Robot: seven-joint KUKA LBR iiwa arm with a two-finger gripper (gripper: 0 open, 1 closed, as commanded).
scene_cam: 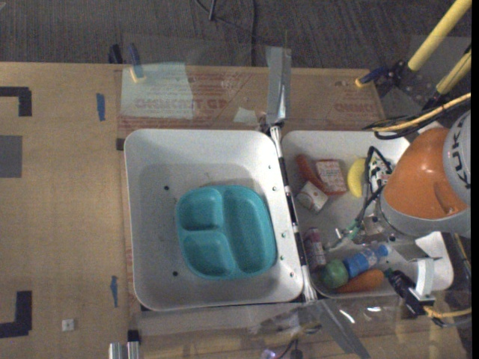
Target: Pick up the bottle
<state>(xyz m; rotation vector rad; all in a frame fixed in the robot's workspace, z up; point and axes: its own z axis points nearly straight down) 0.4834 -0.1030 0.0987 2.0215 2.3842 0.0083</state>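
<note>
The bottle (366,261) lies at six o'clock in the right bin (329,142). The arm (426,182) hides much there. The jaws (364,232) blur into clutter; I cannot tell their state.

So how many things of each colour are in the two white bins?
Teal: 1, the divided tray in the left bin.
Red: 1, the packet in the right bin.
Yellow: 1, the round thing.
White: 1, the small carton.
Blue: 1, the bottle.
Green: 1, the round thing.
Orange: 1, the carrot shape.
Pinkish: 1, the small can.
Total: 8.
</note>
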